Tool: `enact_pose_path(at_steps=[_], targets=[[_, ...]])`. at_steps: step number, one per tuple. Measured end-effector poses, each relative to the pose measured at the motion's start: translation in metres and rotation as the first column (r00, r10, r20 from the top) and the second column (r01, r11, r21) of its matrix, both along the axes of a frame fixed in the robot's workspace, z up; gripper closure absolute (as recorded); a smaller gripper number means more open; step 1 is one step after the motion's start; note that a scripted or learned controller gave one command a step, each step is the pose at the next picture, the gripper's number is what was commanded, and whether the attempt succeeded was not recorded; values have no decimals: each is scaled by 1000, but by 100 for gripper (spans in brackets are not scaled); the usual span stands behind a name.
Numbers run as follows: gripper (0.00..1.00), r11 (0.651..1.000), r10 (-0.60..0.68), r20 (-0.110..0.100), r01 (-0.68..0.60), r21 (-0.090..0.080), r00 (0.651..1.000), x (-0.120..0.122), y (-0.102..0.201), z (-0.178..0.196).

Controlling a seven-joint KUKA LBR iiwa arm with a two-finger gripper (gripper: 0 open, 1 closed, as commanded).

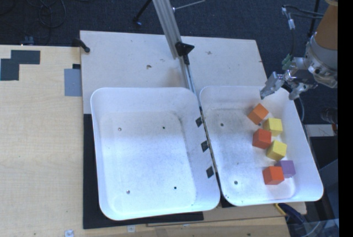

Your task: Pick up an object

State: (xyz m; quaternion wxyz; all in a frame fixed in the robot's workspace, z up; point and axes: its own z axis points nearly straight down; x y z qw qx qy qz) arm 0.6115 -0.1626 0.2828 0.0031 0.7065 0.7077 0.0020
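Observation:
Several small blocks lie along the right side of the right bin (pixel 242 197): an orange block (pixel 257 113), a yellow block (pixel 273 125), a red block (pixel 261 138), a second yellow block (pixel 277 149), a purple block (pixel 287 168) and an orange-red block (pixel 273 174). My gripper (pixel 282 86) hangs over the bin's upper right corner, up and to the right of the orange block. Its two fingers are spread apart with nothing between them.
The left bin (pixel 105 120) sits beside the right one, with black clips (pixel 202 134) along the shared rim. A slanted aluminium rail (pixel 165 15) runs down to the bins' top junction. A wooden bench top (pixel 38 136) lies to the left.

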Motion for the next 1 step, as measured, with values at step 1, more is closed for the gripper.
enact_pose_path(at_steps=[1], targets=[[0,1000,-2,-5,2,0,1000,21,-42,-167]])
